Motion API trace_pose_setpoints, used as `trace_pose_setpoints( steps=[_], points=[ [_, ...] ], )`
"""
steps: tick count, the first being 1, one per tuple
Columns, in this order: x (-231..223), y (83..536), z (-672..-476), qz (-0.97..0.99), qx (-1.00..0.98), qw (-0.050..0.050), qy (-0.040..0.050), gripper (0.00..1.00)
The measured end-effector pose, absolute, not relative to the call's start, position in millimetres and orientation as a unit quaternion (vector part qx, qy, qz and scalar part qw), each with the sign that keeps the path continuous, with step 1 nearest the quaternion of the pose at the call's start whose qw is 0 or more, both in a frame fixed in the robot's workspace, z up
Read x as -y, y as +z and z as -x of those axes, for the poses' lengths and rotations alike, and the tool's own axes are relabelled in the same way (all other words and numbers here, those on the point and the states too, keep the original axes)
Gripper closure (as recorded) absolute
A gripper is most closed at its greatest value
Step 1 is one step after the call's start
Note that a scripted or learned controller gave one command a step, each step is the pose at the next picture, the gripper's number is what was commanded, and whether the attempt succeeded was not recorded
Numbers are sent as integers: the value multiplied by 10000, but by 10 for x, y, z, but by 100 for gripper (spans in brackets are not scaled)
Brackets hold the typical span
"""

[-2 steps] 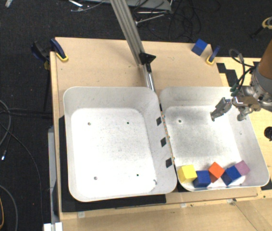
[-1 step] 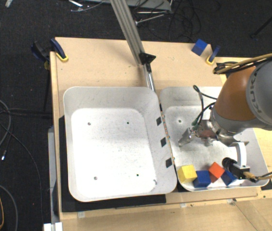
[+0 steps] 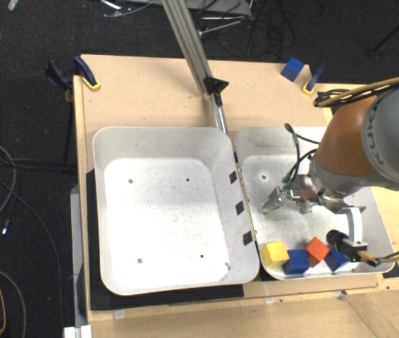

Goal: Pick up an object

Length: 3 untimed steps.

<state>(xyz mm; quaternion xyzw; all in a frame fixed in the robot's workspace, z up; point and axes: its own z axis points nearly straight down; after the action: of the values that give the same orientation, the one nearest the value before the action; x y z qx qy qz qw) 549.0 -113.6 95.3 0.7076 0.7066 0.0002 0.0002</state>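
Note:
Several small blocks lie along the front edge of the right bin (image 3: 270, 153): a yellow block (image 3: 275, 252), a blue block (image 3: 297, 261), an orange-red block (image 3: 317, 249) and another blue block (image 3: 335, 260). My gripper (image 3: 277, 199) hangs over the middle of the right bin, up and to the left of the blocks and apart from them. Its fingers look spread, with nothing between them. The grey arm with its orange band (image 3: 351, 143) comes in from the right and hides part of the bin's right side.
The left bin (image 3: 115, 146) lies beside the right one, with a shared raised rim between them. A slanted metal pole (image 3: 189, 37) rises from the back of the bench. A blue block (image 3: 293, 68) sits on the bench outside the bins at back right.

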Motion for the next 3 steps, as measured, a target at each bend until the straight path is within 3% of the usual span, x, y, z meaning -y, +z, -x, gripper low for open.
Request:
trace_pose_setpoints(
  steps=[1,2,3],
  points=[
    [1130,963,-6339,-7055,-7087,28,19,0],
    [1132,1063,-6320,-7054,-7089,18,6,100],
    [282,1999,-5583,-7038,-7104,0,27,100]
  ],
)
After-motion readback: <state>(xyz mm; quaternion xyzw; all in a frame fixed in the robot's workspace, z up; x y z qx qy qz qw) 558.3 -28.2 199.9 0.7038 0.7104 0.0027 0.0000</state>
